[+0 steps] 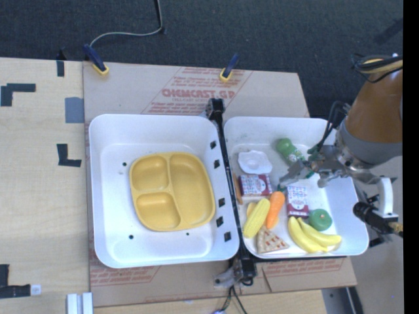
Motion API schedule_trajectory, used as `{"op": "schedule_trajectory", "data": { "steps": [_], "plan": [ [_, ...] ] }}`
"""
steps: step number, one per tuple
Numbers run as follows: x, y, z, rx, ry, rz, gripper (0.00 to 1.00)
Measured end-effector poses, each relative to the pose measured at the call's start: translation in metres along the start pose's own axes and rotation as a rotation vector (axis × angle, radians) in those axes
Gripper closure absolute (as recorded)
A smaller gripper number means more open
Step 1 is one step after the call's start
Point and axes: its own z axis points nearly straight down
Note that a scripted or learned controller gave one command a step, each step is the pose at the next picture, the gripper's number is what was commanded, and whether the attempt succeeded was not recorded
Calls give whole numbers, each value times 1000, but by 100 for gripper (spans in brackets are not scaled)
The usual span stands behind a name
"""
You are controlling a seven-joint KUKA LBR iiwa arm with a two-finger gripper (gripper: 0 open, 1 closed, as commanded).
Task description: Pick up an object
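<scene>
Gripper (296,173) hangs over the right bin (357,244), fingers look spread, nothing between them. Carrot (275,209) sits just at its 7 o'clock, probably the target, since it's angled that way.

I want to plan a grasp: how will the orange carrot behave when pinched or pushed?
The carrot looks smooth and tapered, so it may slip toward its thin end. Being rounded, it could roll, though the corn beside it may block that.
</scene>
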Motion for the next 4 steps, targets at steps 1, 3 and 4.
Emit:
{"op": "schedule_trajectory", "data": {
  "steps": [1, 3, 4],
  "plan": [
    [-38, -18, 139, -9, -7, 3, 0],
    [6, 31, 130, -7, -3, 0, 100],
    [99, -18, 42, 0, 1, -1, 100]
  ]
}}
